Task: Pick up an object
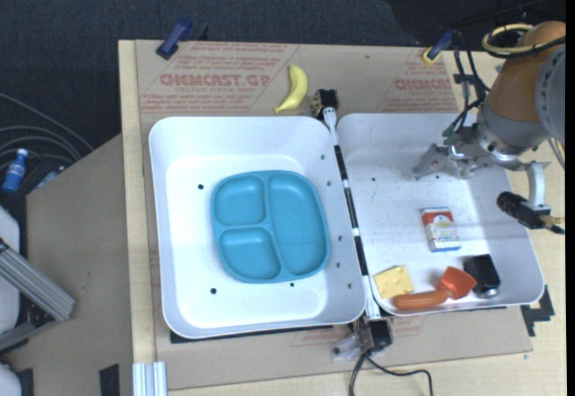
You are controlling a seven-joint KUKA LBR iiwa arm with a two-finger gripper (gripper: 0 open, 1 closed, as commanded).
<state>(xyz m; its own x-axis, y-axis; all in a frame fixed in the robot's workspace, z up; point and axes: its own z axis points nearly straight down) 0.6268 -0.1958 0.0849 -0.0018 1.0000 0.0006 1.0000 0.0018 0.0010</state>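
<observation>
The arm's hand [440, 161] hovers over the upper part of the right bin [386, 138]; its fingers look spread and grasp nothing. Candidate objects lie well apart from it, toward the bin's near edge: a small red-and-white carton [440, 229] mid-bin, then a yellow cheese wedge [393, 281], a toy hot dog [420, 299], an orange piece [457, 281] and a black block [482, 271] clustered at the lower rim. The carton appears the soundest choice: isolated, with bare floor on all sides for a straight descent. The clustered items sit close to the wall, leaving little finger room. The left bin [171, 152] holds a blue divided plate [269, 225]; a banana [293, 89] rests on the surface behind.
</observation>
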